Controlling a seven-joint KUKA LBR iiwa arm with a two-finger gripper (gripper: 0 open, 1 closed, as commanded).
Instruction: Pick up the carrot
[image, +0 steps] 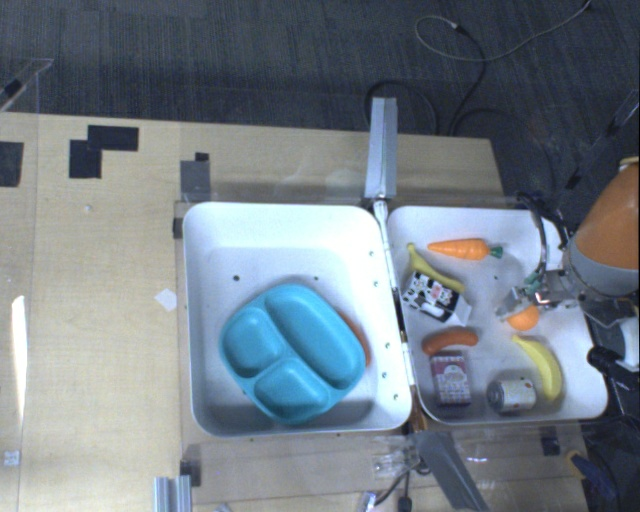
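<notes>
The carrot (460, 249), orange with a green top, lies on its side near the back of the right bin (590, 400). My gripper (533, 296) reaches in from the right, low over the bin's right half, about a hand's width to the right of and nearer than the carrot. It is apart from the carrot. A small orange piece (522, 319) lies directly under the gripper's tip. The arm's orange band (612, 225) looms at the right edge.
The right bin also holds a small banana (432, 270), a printed box (430, 296), a sausage (450, 340), a dark can (452, 380), a silver can (513, 394) and a larger banana (541, 365). A blue divided plate (290, 350) lies in the left bin (210, 300).
</notes>
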